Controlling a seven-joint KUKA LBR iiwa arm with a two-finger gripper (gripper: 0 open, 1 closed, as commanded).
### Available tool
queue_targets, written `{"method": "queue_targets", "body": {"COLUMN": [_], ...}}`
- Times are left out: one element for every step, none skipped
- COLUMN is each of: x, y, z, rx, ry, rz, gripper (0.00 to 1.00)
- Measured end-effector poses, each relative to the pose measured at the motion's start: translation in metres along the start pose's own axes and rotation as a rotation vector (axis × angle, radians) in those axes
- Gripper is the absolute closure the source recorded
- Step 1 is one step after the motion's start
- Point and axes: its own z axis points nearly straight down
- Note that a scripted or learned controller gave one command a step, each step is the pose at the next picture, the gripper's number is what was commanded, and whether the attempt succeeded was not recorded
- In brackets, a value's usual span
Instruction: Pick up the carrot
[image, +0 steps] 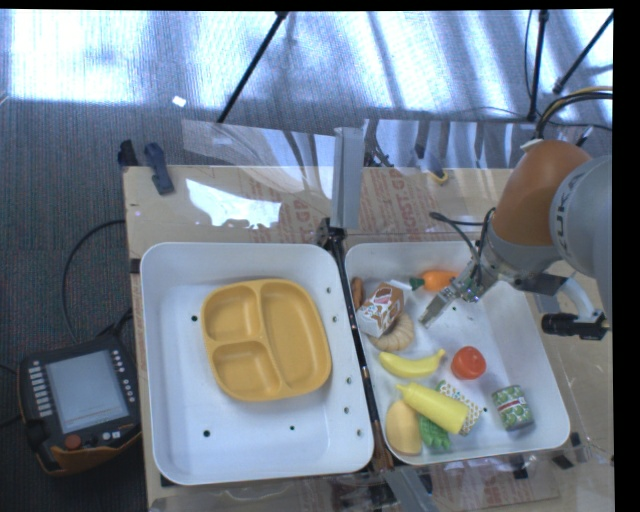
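Two white bins (345, 440) side by side on a worn bench, striped grey floor behind, carrot (436, 280) partly hidden beside the gripper (440, 305), fingers slightly apart, clasping nothing.

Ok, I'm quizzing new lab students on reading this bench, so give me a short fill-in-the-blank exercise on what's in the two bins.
1. The yellow divided tray lies in the ____ bin as the camera sees it.
2. The carrot lies in the right bin, near its ____ edge.
3. The banana lies just left of the red ____.
4. The gripper hovers beside the carrot, whose colour is ____.

Missing words: left; far; tomato; orange
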Motion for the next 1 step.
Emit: {"method": "queue_targets", "body": {"x": [-0.0097], "y": [0.0010], "z": [-0.0017], "rx": [-0.005], "ry": [-0.006], "rz": [0.428], "gripper": [0.00]}}
